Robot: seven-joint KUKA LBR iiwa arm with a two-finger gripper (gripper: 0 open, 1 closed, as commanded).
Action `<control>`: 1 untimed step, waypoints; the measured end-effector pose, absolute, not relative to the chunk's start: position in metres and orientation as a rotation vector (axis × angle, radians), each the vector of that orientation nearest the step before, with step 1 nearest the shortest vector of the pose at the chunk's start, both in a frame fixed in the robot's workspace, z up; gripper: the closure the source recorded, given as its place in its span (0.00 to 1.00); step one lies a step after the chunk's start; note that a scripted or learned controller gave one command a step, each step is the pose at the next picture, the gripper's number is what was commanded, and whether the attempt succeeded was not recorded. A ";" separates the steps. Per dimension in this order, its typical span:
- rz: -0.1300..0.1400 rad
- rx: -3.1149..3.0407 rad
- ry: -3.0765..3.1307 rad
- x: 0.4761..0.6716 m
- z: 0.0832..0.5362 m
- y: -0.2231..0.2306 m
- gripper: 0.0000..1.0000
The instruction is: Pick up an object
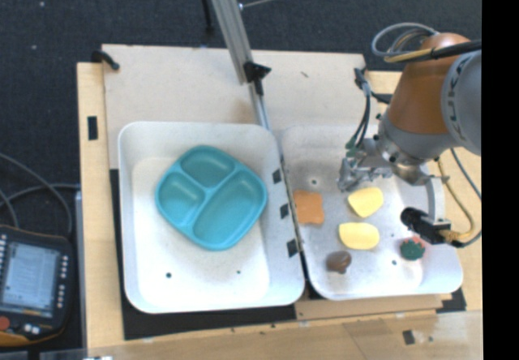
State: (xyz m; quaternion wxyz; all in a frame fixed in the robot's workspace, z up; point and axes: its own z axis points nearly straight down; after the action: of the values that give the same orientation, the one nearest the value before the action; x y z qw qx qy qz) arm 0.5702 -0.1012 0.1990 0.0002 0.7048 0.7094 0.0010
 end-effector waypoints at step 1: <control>0.004 2.213 2.228 0.586 0.213 -0.058 1.00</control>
State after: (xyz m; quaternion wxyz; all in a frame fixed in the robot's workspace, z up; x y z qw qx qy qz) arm 0.5860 -0.0579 0.2129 0.0005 0.7047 0.7095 0.0012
